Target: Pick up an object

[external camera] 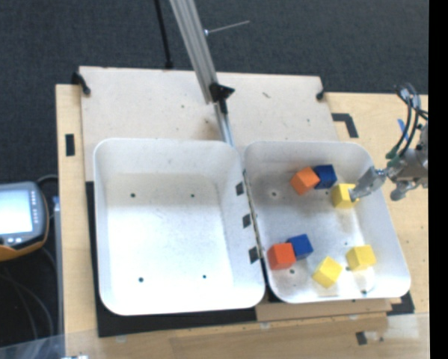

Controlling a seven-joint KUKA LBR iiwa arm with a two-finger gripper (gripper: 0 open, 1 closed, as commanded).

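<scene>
grey metal fingers [363,182], green cables [407,129]

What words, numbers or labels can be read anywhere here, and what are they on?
None can be read.
The small screen at the left edge is lit, but whatever it displays is too blurred to read.
The coloured blocks, such as the yellow block by the gripper, and the two white bins show no writing.

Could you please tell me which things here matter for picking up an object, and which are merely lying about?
Belonging to the job:
- tool
- yellow cubes
- orange cubes
- blue cubes
- right bin

Just lying about:
- left bin
- metal rail
- small screen device
</scene>
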